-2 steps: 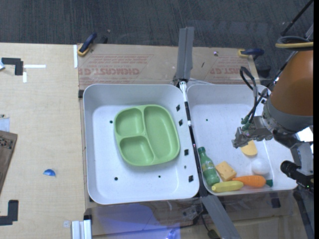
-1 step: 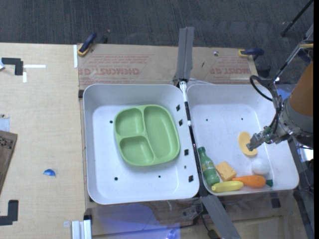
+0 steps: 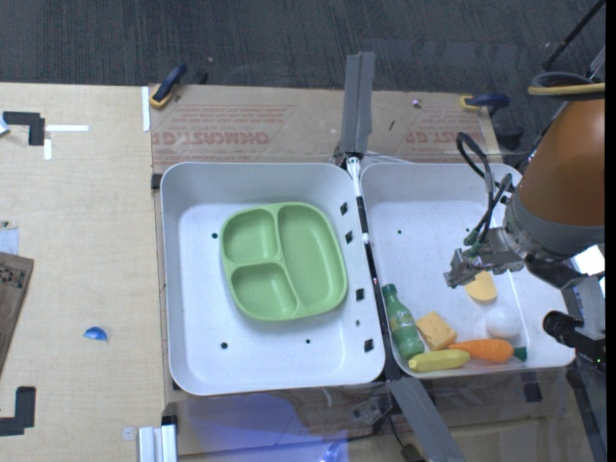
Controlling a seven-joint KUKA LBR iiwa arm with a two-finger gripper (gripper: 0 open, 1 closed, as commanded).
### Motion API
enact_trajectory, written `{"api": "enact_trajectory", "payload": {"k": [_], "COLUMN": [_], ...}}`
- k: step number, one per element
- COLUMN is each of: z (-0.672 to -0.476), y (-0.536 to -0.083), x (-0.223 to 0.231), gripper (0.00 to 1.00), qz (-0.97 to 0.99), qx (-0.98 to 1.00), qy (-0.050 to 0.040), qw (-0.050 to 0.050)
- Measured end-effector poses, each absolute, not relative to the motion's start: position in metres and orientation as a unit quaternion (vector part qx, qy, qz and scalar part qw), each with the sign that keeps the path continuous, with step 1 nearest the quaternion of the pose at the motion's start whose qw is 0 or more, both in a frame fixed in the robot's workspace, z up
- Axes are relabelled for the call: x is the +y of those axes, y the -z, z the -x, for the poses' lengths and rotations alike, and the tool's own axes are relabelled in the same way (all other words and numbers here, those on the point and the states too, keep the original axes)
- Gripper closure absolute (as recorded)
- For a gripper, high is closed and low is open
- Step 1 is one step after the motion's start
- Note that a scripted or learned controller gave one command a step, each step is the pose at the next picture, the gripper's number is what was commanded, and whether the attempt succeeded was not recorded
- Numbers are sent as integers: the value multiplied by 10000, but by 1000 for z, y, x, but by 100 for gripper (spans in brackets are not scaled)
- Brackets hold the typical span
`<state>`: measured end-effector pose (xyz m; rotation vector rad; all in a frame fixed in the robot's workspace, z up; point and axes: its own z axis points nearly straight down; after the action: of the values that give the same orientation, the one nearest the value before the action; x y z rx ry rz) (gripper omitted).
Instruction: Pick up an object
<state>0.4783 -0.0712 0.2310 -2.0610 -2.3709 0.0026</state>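
Green is the first thing that jumps out: a divided green plate [image 3: 285, 259] sitting alone in the left bin [image 3: 183, 287], untouched. All the action is in the right bin [image 3: 414, 210], where the arm [image 3: 568, 176] comes in from 3 o'clock and the jaws [image 3: 474, 269] hang over the bin's floor toward its 4 o'clock side. Honestly can't tell if they're open or closed from this angle, too small and cluttered with cable.

The candidates are bunched along the bin's 6 o'clock edge: a green bottle [image 3: 399, 320] leaning near the divider, a yellow cheese-like wedge [image 3: 438, 330] just beside it, a yellow banana-ish piece [image 3: 439, 360] and an orange carrot [image 3: 486, 350] lying end to end, and a white egg-like thing [image 3: 500, 323] near the corner. There's also a pale yellow rounded piece [image 3: 481, 288] right under the jaws, touching or nearly so.

My read: it's in the approach/descent step, lined up on that pale yellow piece. Nothing looks lifted. Next it needs to settle straight down, straddle the piece and close squarely, since a rounded thing could squirt out sideways.
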Motion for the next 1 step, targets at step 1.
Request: {"api": "enact_trajectory", "payload": {"k": [1], "z": [-478], "y": [-294], "x": [-134], "gripper": [100], "qz": [6411], "qx": [-7675], "qy": [-12], "qw": [-3]}}
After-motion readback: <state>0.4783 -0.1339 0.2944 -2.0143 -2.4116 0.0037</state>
